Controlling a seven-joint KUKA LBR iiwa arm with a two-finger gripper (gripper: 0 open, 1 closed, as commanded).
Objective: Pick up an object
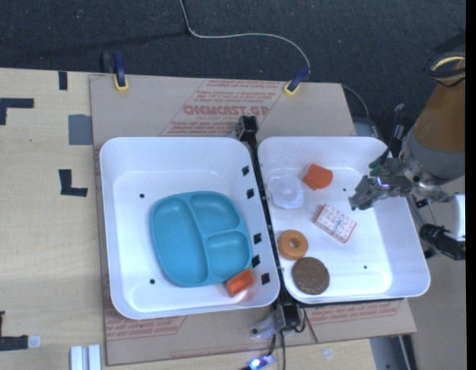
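The gripper (364, 193) hangs over the right bin (392, 284), just right of the small patterned packet (335, 223), which lies flat on the bin floor. The claw's spread cannot be told from this view; nothing sits between its tips.

Taking the packet as landmark: an orange block (318, 176) sits up and to its left, a clear plastic cup (286, 192) farther left, a doughnut (293, 244) down-left, and a brown cookie (310, 275) below that.

The packet looks light and thin, probably a soft wrapper that gives under pressure and may slide on the smooth floor. Being flat, it offers little height; a pinch across its short sides, low to the floor, seems best.

The left bin (119, 160) holds a blue tray (193, 237) and a small orange piece (239, 283).
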